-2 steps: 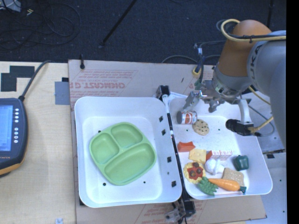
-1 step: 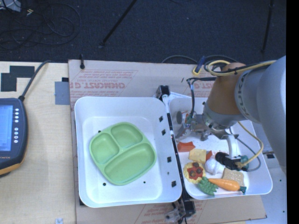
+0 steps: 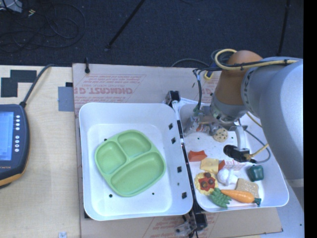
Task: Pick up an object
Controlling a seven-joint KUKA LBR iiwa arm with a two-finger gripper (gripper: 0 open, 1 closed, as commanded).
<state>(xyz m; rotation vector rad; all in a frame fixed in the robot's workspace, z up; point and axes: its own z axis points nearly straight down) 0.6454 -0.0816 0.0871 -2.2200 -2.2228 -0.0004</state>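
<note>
Gripper [image 3: 205,122] of mine hangs low over the far end of the right bin [image 3: 204,143], under my orange band. I cannot tell if it is spread apart or pressed together. I see nothing held in it.

All the toys I could pick sit in this bin. Closest to the front lies an orange carrot [image 3: 237,196], with a green leafy toy [image 3: 217,198] touching its fat end. Just behind them are a round little pizza [image 3: 205,182] and a tan slice of toast [image 3: 246,186]. A small teal cup [image 3: 256,172] stands near the right wall. A white lumpy toy [image 3: 225,175] sits between the pizza and the toast. Next comes a yellow cheese block [image 3: 210,164], then a red piece [image 3: 196,155] beside the middle wall. Farther back lies a spotted cookie [image 3: 221,134], just beside my gripper. It is the closest toy to me, and nothing lies on top of it.

The left bin [image 3: 99,192] holds a green plate [image 3: 130,162] with three parts. Both bins rest on brown cardboard [image 3: 124,86]. A screen box [image 3: 10,143] lies on the bench, well apart on the left.
</note>
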